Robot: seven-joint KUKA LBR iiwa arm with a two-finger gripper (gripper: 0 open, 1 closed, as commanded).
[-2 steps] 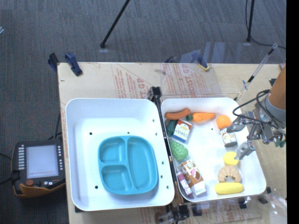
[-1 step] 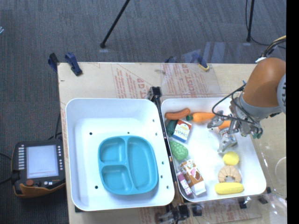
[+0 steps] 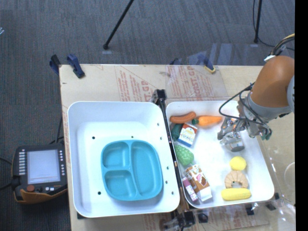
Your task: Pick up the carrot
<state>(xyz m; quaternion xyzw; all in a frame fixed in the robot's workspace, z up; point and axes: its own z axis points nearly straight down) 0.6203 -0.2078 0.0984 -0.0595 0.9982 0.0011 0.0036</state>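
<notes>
Currently the grey metal two-finger gripper (image 3: 232, 139) hangs over the right shallow white plastic bin (image 3: 262, 153), near its right wall, under the arm's orange band (image 3: 273, 83). Whether it is spread or pressed together I cannot tell, since cables and wrist hardware blur that part. The smooth, tapered orange plastic carrot (image 3: 210, 121) lies flat at the bin's back, green stub pointing left, well apart from the gripper. Its stub end almost touches a glossy reddish-orange sausage-shaped toy (image 3: 183, 118). Below these: a small white-and-blue printed carton (image 3: 187, 134) and a bumpy green oval toy (image 3: 184, 154). Near the front right: a round yellow piece (image 3: 237, 163) and a yellow corn cob (image 3: 236, 194). The left white bin (image 3: 82, 129) holds a matte turquoise three-compartment plate (image 3: 126, 188).
</notes>
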